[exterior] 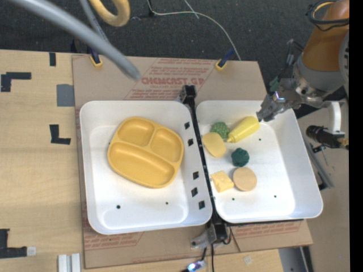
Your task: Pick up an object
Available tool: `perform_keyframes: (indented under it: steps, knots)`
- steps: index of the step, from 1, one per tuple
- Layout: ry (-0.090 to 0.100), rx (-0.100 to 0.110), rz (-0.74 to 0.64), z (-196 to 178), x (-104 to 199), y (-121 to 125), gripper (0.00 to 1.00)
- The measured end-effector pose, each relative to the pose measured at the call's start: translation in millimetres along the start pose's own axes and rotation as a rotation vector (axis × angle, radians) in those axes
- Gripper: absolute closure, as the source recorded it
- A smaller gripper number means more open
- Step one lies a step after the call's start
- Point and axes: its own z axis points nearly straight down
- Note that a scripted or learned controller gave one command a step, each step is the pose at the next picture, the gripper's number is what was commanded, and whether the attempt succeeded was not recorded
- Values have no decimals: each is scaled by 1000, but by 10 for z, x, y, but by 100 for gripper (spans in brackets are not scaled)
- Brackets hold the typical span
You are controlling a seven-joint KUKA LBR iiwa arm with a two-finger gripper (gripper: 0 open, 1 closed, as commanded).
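From the camera above the bench, the gripper (pixel 267 111) sits at the upper right of the frame, over the top edge of the right bin (pixel 295 169), just beside the end of a yellow corn cob (pixel 244 128); whether it grasps anything cannot be told. Below the cob lie a green broccoli piece (pixel 220 130), a pale yellow slice (pixel 214 145), a dark green ball (pixel 240 157), a cheese wedge (pixel 222 181) and a tan disc (pixel 245 179). The left bin (pixel 93 152) holds a yellow divided plate (pixel 146 151).

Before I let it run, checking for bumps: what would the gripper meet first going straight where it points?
Probably the yellow corn cob, just beyond the gripper; height is unclear.
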Motion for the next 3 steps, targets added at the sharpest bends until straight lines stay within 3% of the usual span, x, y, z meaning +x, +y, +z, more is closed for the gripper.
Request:
perform_keyframes:
  steps: [1,3]
  knots:
    - [1,4,0,-206,3,6,100]
    - [3,9,-5,-48,1064,-110,100]
